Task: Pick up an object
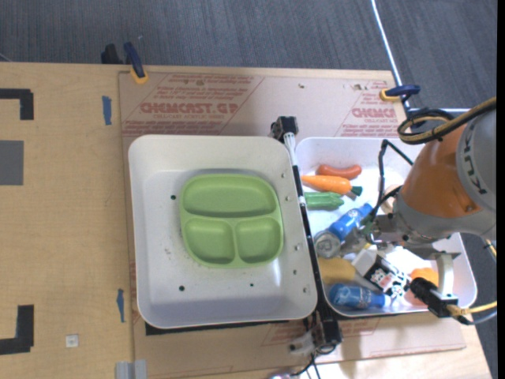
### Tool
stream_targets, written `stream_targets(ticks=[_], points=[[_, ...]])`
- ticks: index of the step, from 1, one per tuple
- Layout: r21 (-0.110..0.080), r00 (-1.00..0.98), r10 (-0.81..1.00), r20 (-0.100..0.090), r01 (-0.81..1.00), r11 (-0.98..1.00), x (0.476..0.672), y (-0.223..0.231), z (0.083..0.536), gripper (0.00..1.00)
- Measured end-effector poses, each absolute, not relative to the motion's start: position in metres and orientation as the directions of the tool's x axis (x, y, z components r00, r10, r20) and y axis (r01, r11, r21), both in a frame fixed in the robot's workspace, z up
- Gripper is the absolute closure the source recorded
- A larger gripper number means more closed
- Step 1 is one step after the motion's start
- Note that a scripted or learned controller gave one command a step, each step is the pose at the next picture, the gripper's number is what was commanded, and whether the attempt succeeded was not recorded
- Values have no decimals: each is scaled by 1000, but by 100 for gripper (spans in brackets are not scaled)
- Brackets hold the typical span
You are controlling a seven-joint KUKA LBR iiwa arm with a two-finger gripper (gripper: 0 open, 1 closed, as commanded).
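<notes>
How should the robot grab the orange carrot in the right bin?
Grip the carrot across its thick middle, coming straight down from above. It lies flat and long, pointing left to right, so the fingers should close from front and back. The red sausage and the green vegetable lie close on either side, so space for the fingers looks tight.

Two white bins [150,212]; one green divided tray [231,218]; one carrot [325,184]; one sausage [338,170]; two blue items [347,221].

the arm [442,188] is reached in from the right, bent downward, with the gripper [379,247] lowered.
</notes>
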State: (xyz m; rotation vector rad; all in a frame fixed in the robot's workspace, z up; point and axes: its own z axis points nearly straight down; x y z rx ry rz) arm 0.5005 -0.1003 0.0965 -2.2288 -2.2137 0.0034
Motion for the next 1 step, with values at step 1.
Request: stream_targets(ticks=[1], points=[[7, -227, 974, -7, 974, 227, 570, -98, 87, 0]])
